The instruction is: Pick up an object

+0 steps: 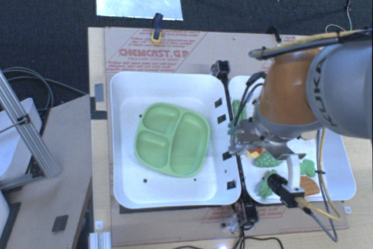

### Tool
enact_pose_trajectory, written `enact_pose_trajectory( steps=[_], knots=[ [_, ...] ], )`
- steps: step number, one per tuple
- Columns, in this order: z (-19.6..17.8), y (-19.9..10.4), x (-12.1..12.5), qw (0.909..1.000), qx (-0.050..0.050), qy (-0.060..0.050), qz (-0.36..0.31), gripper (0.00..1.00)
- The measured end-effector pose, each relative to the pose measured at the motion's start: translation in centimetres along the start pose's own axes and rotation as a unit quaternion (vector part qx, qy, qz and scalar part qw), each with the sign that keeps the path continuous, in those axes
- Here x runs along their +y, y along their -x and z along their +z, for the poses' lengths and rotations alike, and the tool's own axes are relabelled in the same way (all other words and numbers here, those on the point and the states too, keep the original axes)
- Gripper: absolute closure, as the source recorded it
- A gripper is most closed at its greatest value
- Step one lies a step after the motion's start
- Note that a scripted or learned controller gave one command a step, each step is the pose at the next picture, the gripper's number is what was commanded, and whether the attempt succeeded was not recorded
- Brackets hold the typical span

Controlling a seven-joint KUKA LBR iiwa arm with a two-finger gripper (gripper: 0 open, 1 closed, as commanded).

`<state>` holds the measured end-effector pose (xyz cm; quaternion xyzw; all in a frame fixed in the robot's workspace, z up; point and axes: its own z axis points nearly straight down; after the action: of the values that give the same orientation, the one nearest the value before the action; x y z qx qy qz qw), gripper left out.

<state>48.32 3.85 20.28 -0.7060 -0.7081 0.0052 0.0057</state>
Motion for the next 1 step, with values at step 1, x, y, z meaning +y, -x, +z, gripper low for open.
enact_pose_trajectory(
  steps=[1],
  knots=[
    [-6.58, 6.55, 0.35, 0.9999, -0.002, 0.012, 0.004, 1.0]
  ],
)
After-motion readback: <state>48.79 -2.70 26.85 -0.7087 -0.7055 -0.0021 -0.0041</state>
